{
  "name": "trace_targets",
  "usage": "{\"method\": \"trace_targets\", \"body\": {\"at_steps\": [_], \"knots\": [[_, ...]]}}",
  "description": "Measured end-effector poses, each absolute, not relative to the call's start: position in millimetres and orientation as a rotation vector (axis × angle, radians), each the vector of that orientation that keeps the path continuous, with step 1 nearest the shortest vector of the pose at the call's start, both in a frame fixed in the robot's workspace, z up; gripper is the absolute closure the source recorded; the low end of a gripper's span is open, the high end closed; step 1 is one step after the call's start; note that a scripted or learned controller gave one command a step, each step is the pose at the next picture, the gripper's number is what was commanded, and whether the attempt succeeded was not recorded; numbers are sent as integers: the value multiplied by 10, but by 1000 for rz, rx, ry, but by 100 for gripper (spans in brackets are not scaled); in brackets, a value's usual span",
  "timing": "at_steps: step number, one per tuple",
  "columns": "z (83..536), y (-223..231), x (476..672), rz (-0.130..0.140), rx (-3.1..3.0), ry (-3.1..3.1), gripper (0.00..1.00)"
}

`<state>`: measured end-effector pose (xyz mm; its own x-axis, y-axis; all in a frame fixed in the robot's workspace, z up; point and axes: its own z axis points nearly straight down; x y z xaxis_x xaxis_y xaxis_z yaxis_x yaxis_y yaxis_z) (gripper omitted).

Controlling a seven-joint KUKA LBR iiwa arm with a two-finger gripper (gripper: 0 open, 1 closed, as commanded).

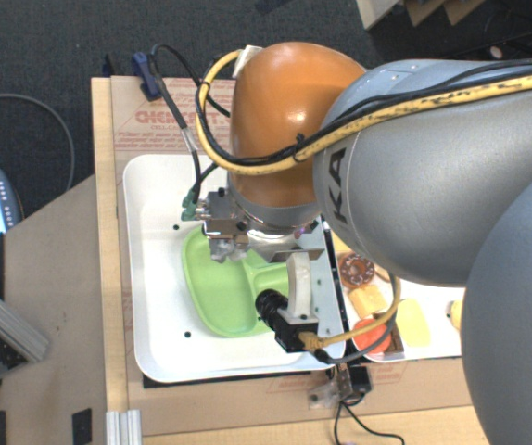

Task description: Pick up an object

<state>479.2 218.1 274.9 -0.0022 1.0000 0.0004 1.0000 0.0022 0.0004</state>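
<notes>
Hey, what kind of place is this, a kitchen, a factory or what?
Most likely a robotics lab or test cell, not a kitchen: an industrial arm reaches over shallow white bins of small items on a bench, with loose cables on dark carpet around it.

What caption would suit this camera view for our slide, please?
Arm reaching over a green scoop in the left bin, small items in the right bin.

Light green flat object (pixel 220 290) in the left bin (pixel 150 276).
You've got it lying flat on the white floor, rounded, part covered by the arm's wrist, toward the bin's right side.
</notes>
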Motion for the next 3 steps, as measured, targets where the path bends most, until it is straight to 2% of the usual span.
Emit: {"method": "trace_targets", "body": {"at_steps": [1,2,3], "knots": [[1669,1841,5590,12,-2228,-2214,100],[1188,1996,4733,17,-2214,-2216,100],[869,1877,5530,-4,-2223,-2219,100]]}}
